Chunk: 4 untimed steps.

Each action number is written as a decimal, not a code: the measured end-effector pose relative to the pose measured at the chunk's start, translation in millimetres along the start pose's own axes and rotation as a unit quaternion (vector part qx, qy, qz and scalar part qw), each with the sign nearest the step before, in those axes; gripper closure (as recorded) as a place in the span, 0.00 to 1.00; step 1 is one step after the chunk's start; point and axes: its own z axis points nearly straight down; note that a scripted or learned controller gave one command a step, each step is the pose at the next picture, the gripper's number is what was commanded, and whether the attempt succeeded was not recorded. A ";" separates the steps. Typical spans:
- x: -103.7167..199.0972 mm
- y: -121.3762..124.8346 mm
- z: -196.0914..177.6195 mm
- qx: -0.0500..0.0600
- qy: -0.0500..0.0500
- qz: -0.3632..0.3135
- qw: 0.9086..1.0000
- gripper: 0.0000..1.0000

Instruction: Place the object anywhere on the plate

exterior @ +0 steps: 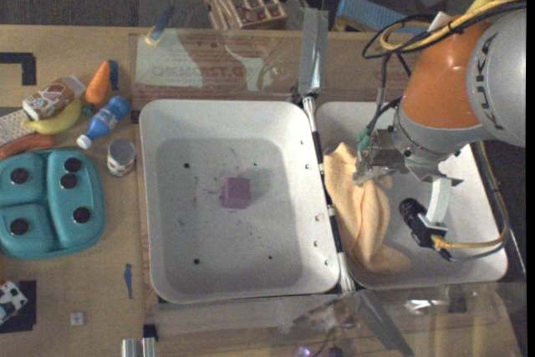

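The gripper (pixel 374 171) sits right of centre over a yellow cloth (pixel 361 213) in the right bin (pixel 489 263). Its grasp state: cannot tell. A small purple block (pixel 236 192) lies mid-frame in the left bin (pixel 159 130).

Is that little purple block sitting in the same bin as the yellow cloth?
No, the purple block lies alone in the left bin, while the yellow cloth lies in the right bin.
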 end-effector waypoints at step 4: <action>101.1 32.8 9.4 0.000 0.000 0.025 1.000 1.00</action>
